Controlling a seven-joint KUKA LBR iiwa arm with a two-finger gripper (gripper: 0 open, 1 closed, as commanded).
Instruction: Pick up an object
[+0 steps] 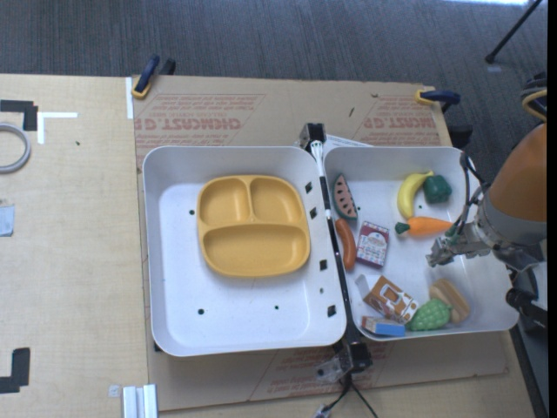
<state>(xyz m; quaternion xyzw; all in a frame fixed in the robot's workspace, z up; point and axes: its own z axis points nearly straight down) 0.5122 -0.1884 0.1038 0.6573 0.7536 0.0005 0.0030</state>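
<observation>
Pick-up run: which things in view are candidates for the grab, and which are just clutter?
Job:
gripper, over the right bin
banana
carrot
green vegetable
watermelon slice
sausage
red carton
bread roll
snack box
lettuce

Lying about:
yellow divided plate, in the left bin
clamps on the cardboard

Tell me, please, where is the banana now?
The banana lies in the right bin, near its far edge, beside a green toy and just above the carrot.
</observation>
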